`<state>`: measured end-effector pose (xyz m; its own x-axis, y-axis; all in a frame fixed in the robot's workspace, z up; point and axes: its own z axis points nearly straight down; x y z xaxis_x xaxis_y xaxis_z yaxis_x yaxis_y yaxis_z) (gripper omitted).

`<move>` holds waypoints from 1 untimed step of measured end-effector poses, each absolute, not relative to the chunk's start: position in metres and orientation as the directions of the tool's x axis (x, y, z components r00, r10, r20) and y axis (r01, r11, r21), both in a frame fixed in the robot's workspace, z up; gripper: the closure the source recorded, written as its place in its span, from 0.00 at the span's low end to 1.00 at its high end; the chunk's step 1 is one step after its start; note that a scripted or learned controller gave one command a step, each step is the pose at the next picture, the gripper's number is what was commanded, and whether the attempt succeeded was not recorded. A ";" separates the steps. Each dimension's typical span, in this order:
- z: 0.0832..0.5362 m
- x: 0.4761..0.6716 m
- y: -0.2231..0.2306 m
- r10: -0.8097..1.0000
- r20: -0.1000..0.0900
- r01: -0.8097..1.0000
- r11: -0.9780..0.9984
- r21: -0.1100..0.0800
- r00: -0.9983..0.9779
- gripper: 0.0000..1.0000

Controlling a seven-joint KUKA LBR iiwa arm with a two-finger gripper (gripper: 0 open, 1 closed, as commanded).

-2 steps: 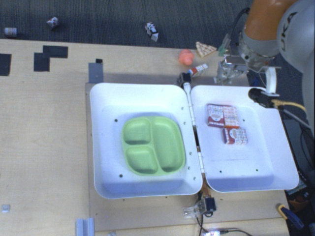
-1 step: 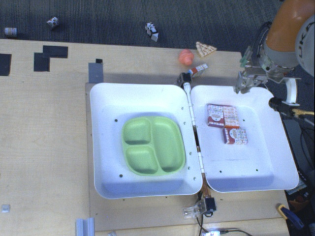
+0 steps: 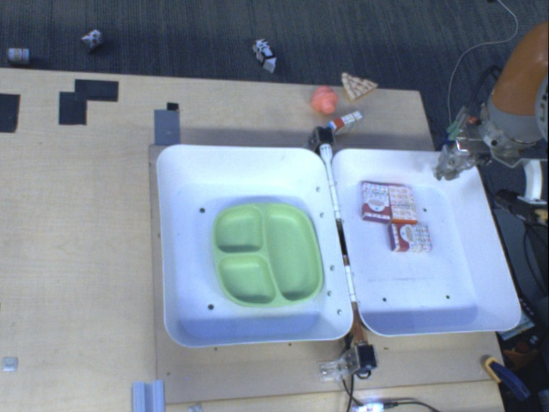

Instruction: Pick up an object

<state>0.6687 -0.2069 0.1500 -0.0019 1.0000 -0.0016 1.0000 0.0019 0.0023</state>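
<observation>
Here, two shallow white bins sit side by side on the wooden surface (image 3: 77, 230). The left bin (image 3: 180, 187) holds a light green divided plate (image 3: 268, 252) with three compartments, lying flat near the bin's middle. The right bin (image 3: 463, 290) holds two small red-and-white cartons: the upper carton (image 3: 388, 202) lies toward 12 o'clock of the bin's centre, and the lower carton (image 3: 411, 236) lies just at its 5 o'clock corner, the two touching or nearly so. The arm (image 3: 521, 84), grey with an orange band, enters from 3 o'clock, and the hand (image 3: 449, 163) hangs over the right bin's 1 o'clock corner, well apart from both cartons with nothing standing between them. It is small and dark against the rim; I cannot tell how far it is open, and nothing is seen in its grip. Beyond the bins at 12 o'clock lie an orange ball (image 3: 324, 100), a wedge-shaped toy (image 3: 358, 86) like a pizza slice, and a small red-and-white tube (image 3: 346, 122) beside the hinge between the bins. On the dark carpet (image 3: 214, 15) farther out are a few tiny items too small to make out. The arm is cut off by the picture's edge at 3 o'clock.
</observation>
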 end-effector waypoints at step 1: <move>0.175 0.670 -0.081 1.000 0.003 1.000 0.007 0.006 -0.007 1.00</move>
<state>0.6703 -0.0814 0.1752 -0.0071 1.0000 0.0032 1.0000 0.0070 0.0056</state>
